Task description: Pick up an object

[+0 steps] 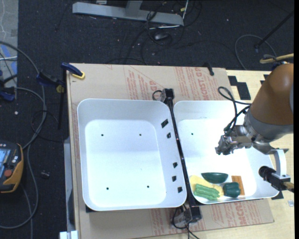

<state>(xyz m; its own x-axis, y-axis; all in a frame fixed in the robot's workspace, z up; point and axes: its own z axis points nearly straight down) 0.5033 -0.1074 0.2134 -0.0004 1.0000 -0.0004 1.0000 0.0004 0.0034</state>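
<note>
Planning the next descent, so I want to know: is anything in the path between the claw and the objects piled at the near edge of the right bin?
Nothing visible is. The claw hangs over bare white floor of the right bin, and the dark green bowl, light green object and teal object lie uncovered nearer the camera.

Wooden bench board (140,77) with red printed lettering, centre frame. Blue-and-yellow clamp (72,71) on its upper-left corner. Dark carpet floor (37,37) around it, strewn with black cables (28,116). Grey metal bar (126,13) along top centre. Yellow-and-black handheld device (9,167) at left edge, lower half.
</note>
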